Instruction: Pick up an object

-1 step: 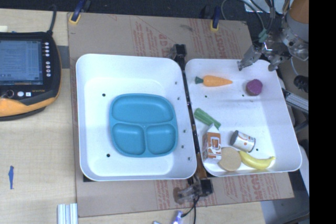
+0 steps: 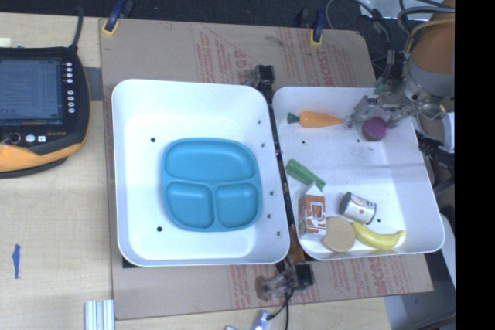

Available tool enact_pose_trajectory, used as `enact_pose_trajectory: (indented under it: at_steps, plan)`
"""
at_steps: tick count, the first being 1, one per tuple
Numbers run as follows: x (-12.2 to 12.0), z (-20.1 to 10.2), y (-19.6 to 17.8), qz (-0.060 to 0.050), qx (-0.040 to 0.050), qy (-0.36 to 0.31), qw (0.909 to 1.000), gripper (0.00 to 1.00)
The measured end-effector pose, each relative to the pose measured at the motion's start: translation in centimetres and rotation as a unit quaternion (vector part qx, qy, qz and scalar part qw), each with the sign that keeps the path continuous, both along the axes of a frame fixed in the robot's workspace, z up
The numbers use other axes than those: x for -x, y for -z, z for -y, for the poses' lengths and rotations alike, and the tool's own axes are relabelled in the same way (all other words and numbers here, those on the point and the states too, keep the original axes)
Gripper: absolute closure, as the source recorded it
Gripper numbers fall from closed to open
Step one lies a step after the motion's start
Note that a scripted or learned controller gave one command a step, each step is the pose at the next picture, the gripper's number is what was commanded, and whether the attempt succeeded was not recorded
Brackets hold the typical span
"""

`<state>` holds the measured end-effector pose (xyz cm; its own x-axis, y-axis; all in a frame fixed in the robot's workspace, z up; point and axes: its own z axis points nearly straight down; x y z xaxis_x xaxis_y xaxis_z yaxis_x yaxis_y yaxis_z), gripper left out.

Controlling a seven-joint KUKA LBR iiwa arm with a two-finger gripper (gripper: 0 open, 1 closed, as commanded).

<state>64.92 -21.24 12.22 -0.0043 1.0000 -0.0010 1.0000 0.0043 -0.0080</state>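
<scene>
Carrot [image 2: 320, 119] lying crosswise, green top pointing left

Not much here can actually be read. The brown cardboard sheet [image 2: 224, 58] under the two bins carries faint red lettering in slanted rows, too washed out to make out a single word. The small orange-brown packet [image 2: 312, 214] in the right bin [image 2: 402, 166] has white markings on its face, but they are blurred and unreadable. The little can [image 2: 359, 208] beside it shows a red-and-white label, also illegible. The pendant screen [image 2: 29, 92] on the left glows with lines too small to read.
</scene>
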Motion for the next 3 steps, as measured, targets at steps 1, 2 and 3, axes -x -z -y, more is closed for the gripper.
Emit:
enact_pose_trajectory:
  at_steps: [1,2,3]
  plan:
    - [-0.6,0.0,-1.4,0.003,-0.0002,0.000,1.0000,0.00]
    - [0.5,-0.1,3.1,0.002,0.0002,-0.001,1.0000,0.00]
    - [-0.6,-6.3,3.1,-0.001,-0.0003,-0.002,1.0000,0.00]
